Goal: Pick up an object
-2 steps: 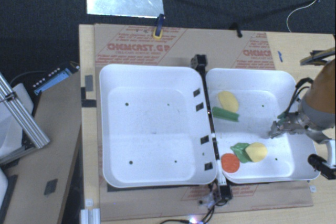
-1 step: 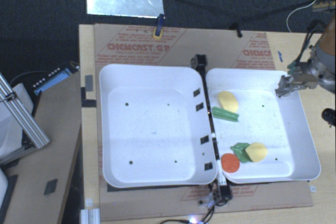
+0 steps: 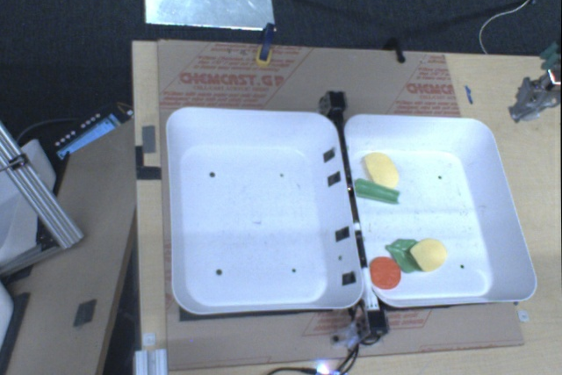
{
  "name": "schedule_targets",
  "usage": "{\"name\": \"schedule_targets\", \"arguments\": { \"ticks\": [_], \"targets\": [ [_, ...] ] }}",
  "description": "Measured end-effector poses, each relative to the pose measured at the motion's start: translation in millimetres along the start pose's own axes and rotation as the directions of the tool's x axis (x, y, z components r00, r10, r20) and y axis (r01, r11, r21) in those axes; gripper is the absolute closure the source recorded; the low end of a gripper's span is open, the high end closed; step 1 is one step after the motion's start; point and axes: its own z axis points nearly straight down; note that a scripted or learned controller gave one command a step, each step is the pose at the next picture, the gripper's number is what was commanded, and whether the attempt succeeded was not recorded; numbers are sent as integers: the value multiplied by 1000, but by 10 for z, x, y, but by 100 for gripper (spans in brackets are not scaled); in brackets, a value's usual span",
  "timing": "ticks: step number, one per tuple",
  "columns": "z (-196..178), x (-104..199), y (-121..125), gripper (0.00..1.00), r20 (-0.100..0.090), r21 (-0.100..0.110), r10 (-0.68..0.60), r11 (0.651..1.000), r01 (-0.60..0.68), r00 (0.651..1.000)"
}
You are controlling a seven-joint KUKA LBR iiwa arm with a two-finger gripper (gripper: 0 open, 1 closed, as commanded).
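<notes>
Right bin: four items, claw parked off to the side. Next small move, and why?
Probably swing the claw left and forward over the right bin, above the yellow piece. The claw sits outside the bin, past its far right corner, and that piece looks easier than the orange disc by the divider.

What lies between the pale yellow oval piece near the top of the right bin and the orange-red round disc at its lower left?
In the camera view, a green elongated piece lies just below the pale yellow oval piece; bare white bin floor follows down to the orange-red round disc.
</notes>
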Motion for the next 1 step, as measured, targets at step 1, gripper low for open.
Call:
{"name": "schedule_targets", "arguments": {
  "ticks": [1],
  "targets": [
    [-464,188,408,100,-4,8,-3,1000,3,1000]
  ]
}}
